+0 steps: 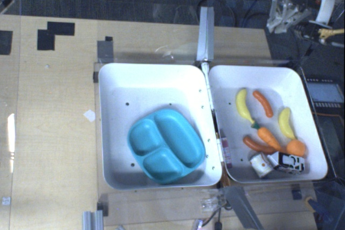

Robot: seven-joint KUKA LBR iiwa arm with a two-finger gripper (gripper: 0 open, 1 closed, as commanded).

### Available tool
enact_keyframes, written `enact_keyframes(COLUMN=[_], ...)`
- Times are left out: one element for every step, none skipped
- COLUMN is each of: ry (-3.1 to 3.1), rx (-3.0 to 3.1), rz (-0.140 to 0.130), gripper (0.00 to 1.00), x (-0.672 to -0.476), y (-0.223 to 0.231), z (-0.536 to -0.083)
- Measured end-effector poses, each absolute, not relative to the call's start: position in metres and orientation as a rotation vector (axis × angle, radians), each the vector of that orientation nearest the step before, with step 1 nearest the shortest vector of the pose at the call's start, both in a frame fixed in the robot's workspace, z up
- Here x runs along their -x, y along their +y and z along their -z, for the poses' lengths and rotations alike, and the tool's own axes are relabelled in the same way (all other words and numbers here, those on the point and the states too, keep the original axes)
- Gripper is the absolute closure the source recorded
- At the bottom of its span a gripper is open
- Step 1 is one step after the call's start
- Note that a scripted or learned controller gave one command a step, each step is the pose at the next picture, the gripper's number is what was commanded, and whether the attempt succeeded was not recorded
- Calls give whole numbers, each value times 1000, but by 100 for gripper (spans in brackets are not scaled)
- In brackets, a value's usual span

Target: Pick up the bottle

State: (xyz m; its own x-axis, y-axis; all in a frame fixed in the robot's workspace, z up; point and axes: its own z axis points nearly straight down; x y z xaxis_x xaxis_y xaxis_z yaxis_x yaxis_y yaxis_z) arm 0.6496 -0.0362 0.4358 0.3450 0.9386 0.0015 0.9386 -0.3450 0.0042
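Observation:
The bottle (277, 162) is small and white with a black-and-white label. It lies on its side near the front right corner of the right bin (253, 74), just below an orange (296, 147). My gripper (282, 14) hangs high at the top right, beyond the far edge of the right bin and well away from the bottle. Nothing shows in it.
Also in the right bin are two yellow bananas (243, 105) (285, 123), a carrot (268, 138) and two reddish sausages (262, 103) (256, 144), packed close to the bottle. In the left bin (116, 116) lies a blue divided plate (167, 144). A metal post (205, 35) stands behind the bins.

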Motion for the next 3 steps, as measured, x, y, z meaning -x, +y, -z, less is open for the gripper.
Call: enact_keyframes(ry=[1413, 1607, 1747], rx=[-2806, -2695, -2604], rz=[-3, -10, -7], gripper=[100, 100, 100], x=[-669, -630, -529], y=[-92, -156, -196], z=[-263, -97, -301])
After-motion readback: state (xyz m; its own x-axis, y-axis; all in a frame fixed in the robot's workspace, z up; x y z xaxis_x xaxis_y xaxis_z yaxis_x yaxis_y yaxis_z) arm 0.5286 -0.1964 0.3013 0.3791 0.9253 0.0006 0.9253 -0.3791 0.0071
